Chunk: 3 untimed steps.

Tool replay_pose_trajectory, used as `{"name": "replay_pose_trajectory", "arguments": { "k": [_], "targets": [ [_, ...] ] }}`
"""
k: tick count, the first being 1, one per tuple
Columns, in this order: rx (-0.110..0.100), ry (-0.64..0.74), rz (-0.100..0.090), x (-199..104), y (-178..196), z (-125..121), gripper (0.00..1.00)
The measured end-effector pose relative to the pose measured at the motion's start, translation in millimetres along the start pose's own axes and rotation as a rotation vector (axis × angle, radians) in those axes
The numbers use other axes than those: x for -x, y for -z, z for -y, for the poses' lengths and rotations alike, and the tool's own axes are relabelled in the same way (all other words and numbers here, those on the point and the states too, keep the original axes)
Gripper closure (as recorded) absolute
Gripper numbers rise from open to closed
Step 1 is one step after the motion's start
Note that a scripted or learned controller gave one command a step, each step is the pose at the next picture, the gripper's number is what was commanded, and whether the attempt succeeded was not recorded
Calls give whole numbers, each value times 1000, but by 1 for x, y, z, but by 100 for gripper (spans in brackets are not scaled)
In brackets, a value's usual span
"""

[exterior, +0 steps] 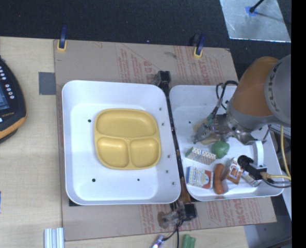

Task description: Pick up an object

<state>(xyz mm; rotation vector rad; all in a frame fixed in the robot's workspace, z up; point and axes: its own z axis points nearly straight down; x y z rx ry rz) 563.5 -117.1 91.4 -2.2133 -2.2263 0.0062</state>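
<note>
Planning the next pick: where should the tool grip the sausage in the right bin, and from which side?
Grip the sausage at mid-length, coming straight down, fingers closing across its narrow width. It lies flat, long axis running near-to-far, with a small carton close on its left, so clearance there looks tight.

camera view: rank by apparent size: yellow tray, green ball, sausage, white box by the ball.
Largest to smallest, as they look:
1. yellow tray, by far the largest
2. sausage and white box: too alike in footprint to rank
3. green ball, smallest, though the gripper beside it may hide part of it

Divided plate in left bin
</note>
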Motion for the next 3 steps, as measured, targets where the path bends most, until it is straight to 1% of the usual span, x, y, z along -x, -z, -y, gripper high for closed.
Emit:
{"name": "replay_pose_trajectory", "arguments": {
  "k": [1,2,3],
  "targets": [
    [1,0,0,-4,0,-25,0],
    [0,2,1,-3,11,-25,100],
    [3,-2,-2,-69,102,-76,100]
  ]
}}
